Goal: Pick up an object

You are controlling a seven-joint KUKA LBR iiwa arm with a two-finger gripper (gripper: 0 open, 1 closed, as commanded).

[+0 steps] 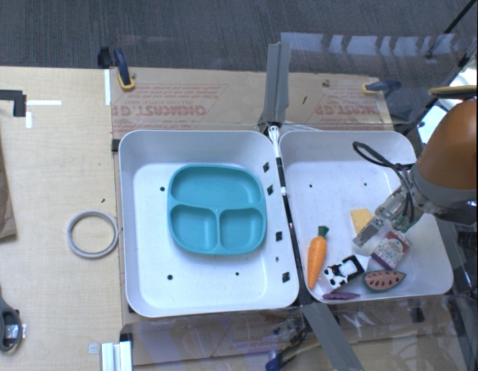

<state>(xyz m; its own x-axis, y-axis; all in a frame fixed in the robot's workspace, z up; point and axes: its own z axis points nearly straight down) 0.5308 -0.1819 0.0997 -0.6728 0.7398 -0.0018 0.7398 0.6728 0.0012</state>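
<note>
Packet (391, 249), red-white, directly under gripper (371, 233) of untellable state; risk: crowding watermelon slice (384, 279) just beside packet spoils grasp.

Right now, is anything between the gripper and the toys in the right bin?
Nothing visible blocks it. The gripper hangs low in the right white bin, beside the yellow cheese-like wedge; the orange toy carrot lies apart, nearer the divider.

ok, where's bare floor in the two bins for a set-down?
Right white bin: open floor across the far half, above the yellow wedge. Near-right corner is crowded: orange toy carrot, black-and-white cow toy, watermelon slice, gripper. Left white bin: narrow margins around the teal divided plate.
</note>
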